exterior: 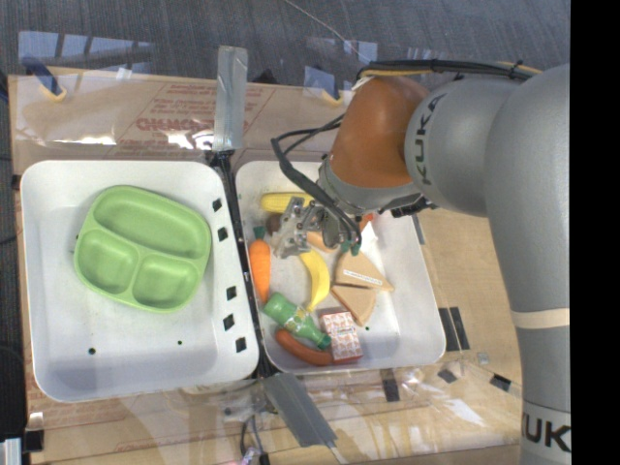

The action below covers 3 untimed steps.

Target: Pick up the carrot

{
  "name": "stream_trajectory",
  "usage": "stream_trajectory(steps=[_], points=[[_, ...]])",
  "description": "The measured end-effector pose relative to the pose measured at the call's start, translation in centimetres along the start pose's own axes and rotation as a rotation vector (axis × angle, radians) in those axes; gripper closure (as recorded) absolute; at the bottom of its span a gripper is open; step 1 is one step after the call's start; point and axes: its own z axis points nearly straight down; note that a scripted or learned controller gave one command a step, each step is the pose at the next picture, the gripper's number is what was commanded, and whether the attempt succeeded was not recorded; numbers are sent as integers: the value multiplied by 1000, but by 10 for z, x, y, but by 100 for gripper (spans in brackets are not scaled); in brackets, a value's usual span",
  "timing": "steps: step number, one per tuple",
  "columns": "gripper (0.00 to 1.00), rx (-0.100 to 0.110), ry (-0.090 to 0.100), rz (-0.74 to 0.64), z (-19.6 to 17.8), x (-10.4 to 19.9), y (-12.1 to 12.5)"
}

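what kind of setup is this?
Likely a robot lab picking bench: a KUKA arm over two white bins, toy food such as a carrot, and taped cardboard underneath.

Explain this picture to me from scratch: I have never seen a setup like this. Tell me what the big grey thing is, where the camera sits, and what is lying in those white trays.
The big grey and orange thing is a robot arm, reaching in from the right. One camera looks down on the bench from above, at a slant.

On the bench are two shallow white bins side by side. The left bin has a green divided plate in it. The right bin holds toy food: an orange carrot along its left wall, a yellow banana, a green bottle, a red sausage, a sandwich wedge and a small red-and-white packet.

The arm's hand is low over the right bin, just right of the carrot. The carrot lies in the bin, not lifted. I cannot tell whether the hand grips anything.
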Motion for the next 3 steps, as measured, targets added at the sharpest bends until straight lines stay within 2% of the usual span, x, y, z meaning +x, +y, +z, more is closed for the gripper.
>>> stream_trajectory(steps=[1,2,3], points=[[100,-3,-7,90,-79,16,90],[100,0,3,-186,-79,98,108],[100,2,-6,-806,-176,105,86]])
